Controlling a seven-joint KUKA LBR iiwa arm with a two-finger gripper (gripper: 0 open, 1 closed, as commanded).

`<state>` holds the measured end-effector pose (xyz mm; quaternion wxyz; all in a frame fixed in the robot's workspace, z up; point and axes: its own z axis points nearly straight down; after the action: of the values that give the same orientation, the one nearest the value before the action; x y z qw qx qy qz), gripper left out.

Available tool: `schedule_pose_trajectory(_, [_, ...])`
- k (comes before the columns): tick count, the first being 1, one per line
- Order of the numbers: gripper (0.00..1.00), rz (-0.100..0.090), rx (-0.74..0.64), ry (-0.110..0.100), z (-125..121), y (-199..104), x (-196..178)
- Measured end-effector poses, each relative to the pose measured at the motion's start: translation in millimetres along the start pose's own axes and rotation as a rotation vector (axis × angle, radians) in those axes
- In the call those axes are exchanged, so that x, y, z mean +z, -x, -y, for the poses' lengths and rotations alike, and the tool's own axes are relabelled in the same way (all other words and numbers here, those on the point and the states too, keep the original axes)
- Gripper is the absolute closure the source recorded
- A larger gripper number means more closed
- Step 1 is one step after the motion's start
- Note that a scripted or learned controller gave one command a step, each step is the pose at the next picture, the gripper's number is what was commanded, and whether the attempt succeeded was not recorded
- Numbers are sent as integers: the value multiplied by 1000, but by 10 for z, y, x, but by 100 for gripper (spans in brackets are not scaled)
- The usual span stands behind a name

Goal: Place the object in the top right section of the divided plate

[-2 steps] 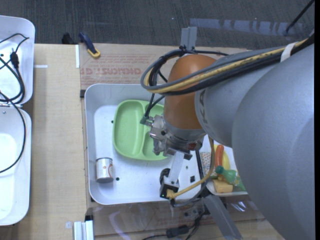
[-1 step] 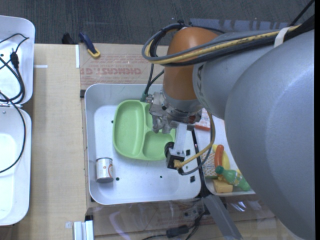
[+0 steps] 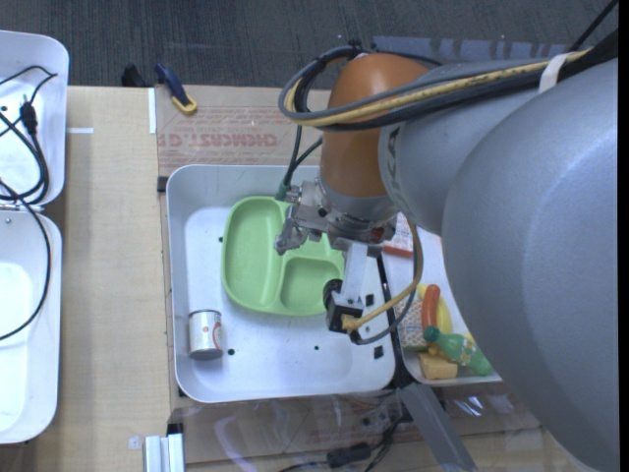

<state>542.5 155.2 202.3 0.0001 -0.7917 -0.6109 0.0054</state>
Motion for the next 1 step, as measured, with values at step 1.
schedule_pose_trajectory(1, [100,8,-1,-7,-7,11,-43])
